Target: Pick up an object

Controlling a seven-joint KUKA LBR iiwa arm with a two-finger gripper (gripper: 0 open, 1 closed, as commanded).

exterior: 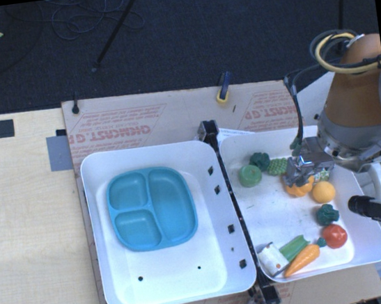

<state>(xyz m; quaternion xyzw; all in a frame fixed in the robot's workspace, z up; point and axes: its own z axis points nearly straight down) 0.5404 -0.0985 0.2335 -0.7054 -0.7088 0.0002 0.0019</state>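
Orange toy food (298, 188) in the right bin (287, 239) looks like the thing being gone after: the gripper (300, 171) is down on it, at the far right of the bin, and its metal tips appear to straddle the piece. Whether they have actually closed on it I cannot tell, since the wrist hides the gap. The arm reaches in from the right and comes down steeply, probably so it can drop onto 1 piece without sweeping its neighbours.

The loose pieces all sit in the right bin, presumably as the supply to pick from. Counted: 1 green round piece (251, 175), 1 dark green leafy piece (260, 160) just beside it, 1 pale green knobbly piece (278, 166), 1 yellow-orange ball (323, 192), 1 dark broccoli-like piece (327, 214), 1 red tomato (335, 235), 1 carrot (301, 260), 1 green stick (292, 247) and 1 white piece (272, 258) near the front.

The left bin (115, 264) holds 1 blue divided plate (151, 208) with 3 compartments, likely the drop-off.
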